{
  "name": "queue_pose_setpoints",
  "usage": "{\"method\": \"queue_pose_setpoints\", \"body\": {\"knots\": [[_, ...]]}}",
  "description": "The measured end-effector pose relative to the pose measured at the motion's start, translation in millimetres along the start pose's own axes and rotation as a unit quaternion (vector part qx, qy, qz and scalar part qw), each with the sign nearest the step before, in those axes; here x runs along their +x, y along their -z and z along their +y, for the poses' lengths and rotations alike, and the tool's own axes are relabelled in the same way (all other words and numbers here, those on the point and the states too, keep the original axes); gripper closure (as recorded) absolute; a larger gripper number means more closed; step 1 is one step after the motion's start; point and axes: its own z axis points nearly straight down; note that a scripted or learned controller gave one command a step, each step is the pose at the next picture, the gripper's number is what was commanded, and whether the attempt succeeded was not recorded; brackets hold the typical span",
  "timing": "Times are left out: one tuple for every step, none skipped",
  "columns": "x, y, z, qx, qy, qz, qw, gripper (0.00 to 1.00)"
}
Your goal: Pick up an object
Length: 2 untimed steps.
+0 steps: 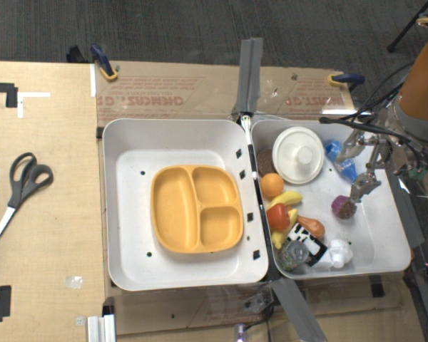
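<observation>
Near the right bin [385, 262] rim (bare floor), end effector [362, 168] hovers.

The bench [43, 262] is a pale wooden surface, and a sheet of brown cardboard [171, 95] covers its far part. Two shallow white bins stand side by side on it: the left bin [121, 191] and the right bin [385, 241], touching along their inner edges. A pair of scissors [18, 187] with black handles lies on the bare wood, well apart from the left bin. Two blue clamps [103, 61] [346, 79] sit at the far edge of the cardboard.
</observation>
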Motion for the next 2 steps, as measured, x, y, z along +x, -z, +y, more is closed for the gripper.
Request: {"method": "queue_pose_setpoints", "body": {"knots": [[-58,-116,-43,0.0,0.019,-0.001,0.9998,0.0],[-79,-123,-57,0.0,0.053,-0.002,0.9986,0.0]]}}
